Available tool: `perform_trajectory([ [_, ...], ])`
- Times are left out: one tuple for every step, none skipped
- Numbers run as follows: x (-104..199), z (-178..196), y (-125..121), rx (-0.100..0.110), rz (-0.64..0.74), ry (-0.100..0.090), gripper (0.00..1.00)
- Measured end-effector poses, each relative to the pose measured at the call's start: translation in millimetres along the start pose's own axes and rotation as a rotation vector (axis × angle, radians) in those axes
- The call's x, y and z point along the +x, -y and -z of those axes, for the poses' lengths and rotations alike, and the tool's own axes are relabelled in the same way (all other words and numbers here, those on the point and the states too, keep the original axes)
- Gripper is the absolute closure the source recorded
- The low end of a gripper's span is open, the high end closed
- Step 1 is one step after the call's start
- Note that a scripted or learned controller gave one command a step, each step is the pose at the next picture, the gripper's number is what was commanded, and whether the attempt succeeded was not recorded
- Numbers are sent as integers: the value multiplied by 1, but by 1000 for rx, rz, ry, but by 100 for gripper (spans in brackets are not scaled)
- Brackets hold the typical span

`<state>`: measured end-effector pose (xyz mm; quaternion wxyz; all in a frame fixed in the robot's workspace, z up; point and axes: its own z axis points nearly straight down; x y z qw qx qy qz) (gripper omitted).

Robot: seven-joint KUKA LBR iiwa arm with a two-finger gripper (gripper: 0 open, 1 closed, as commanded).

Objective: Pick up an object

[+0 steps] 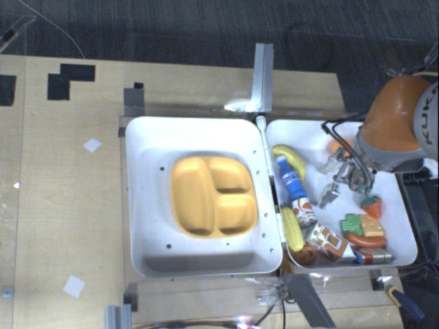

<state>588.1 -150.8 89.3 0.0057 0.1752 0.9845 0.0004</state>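
Camera view: claw [337, 181] spread open and holding nothing above right bin [409, 233], blue bottle [293, 184] just left, toy strawberry [371, 205] just right.

Two white bins sit mid-frame. The left bin [144, 184] holds a yellow divided tray [211, 196]. The right bin [405, 232] holds a banana [291, 159], a blue bottle [292, 184], corn [292, 228] and other toys. The gripper [337, 182] hangs over them from the right.
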Motion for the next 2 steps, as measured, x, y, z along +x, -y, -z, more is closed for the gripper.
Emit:
perform_trajectory([
  [53,2,16,0,172,6,0],
  [68,2,30,-1,-123,9,0],
])
